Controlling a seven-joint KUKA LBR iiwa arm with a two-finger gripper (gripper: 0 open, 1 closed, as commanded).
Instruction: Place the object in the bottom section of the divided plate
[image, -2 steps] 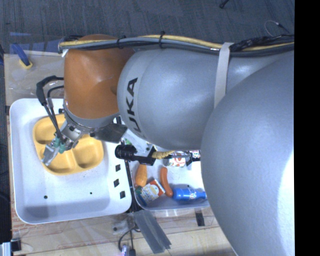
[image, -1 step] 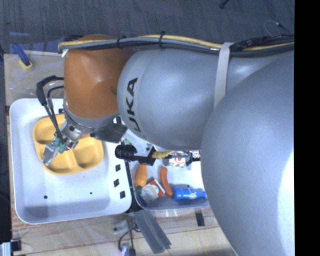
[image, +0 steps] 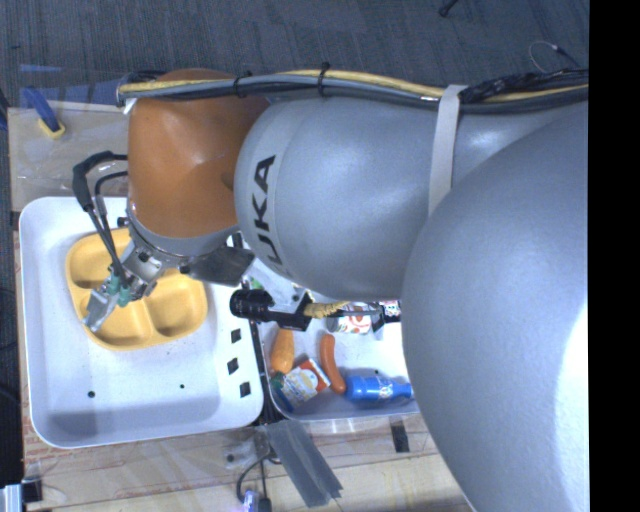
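Robot lab: KUKA arm (image: 400, 200), bench bins (image: 40, 400)

I see bare white floor in the left bin (image: 60, 400) below the yellow divided plate (image: 180, 310) — open passage there — while my bulky grey arm (image: 400, 190) looms right of the plate.

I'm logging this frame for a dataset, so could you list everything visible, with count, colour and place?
divided plate: one, yellow, in the left bin
left bin: one, white, left on the bench
right bin: one, white, largely under the arm
bottle: one, blue, lying in the right bin
sausage-like pieces: two, orange, in the right bin
small carton: one, white with red and green, between them
bench: one, wooden
arm: one, grey with orange band, from the right
jaws: over the plate's lower left
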